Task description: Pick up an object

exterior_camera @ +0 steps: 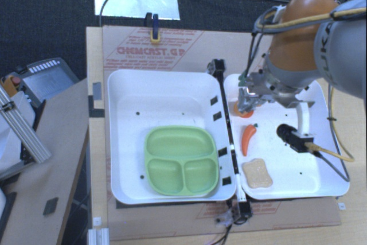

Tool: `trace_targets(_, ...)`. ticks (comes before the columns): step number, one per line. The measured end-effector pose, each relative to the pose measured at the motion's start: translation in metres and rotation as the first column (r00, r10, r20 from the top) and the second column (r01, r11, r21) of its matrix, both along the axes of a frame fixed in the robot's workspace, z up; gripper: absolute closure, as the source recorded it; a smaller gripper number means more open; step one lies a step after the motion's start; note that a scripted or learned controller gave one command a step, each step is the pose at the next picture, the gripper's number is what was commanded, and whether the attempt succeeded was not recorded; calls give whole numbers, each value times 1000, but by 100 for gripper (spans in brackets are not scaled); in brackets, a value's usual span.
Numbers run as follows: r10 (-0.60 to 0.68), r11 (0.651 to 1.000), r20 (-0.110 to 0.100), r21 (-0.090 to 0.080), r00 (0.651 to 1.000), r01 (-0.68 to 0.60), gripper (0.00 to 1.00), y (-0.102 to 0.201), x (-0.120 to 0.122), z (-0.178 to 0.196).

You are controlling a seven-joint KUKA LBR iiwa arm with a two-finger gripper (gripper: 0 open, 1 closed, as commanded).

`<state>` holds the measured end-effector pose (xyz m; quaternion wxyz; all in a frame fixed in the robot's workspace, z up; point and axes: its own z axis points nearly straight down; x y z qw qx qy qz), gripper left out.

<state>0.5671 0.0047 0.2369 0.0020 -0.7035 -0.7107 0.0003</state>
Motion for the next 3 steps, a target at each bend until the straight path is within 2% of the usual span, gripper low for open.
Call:
trace_targets(1,-1,1000,-2,-1,1000,1,100,48,-28,-11)
trace_targets(2,0,1000,-1,0,1000,0,100,106,-36,-17)
trace_targets(3,-7,1000,0,-3,1000,7,0,102,-35,-16)
